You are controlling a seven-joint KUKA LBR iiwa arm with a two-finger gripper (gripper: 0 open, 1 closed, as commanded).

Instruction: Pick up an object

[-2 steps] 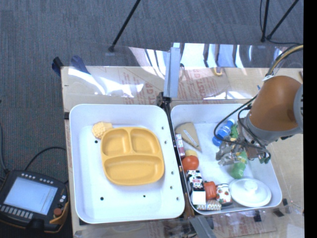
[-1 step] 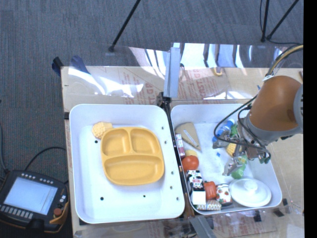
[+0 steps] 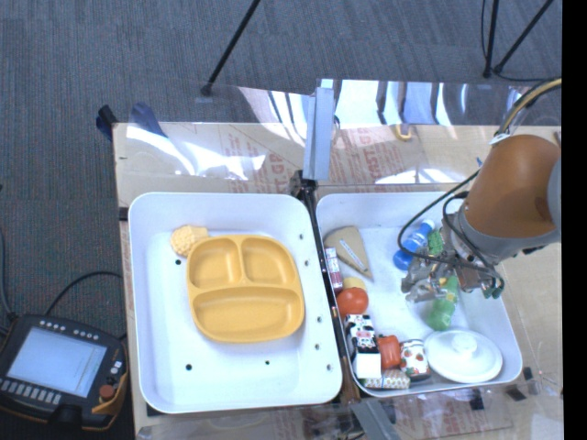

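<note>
My tool [image 3: 437, 280] hangs low over the right bin [image 3: 514, 342]; I cannot tell how it is set. A green object [image 3: 442, 313] lies just below it, a blue bottle [image 3: 415, 239] just up and to its left, and a white lid [image 3: 464, 355] further below. Well to its left, the left bin [image 3: 151, 337] holds a yellow divided plate [image 3: 244, 287].

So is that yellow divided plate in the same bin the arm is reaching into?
No, the yellow divided plate lies in the left bin, while the end effector hangs over the right bin.
</note>
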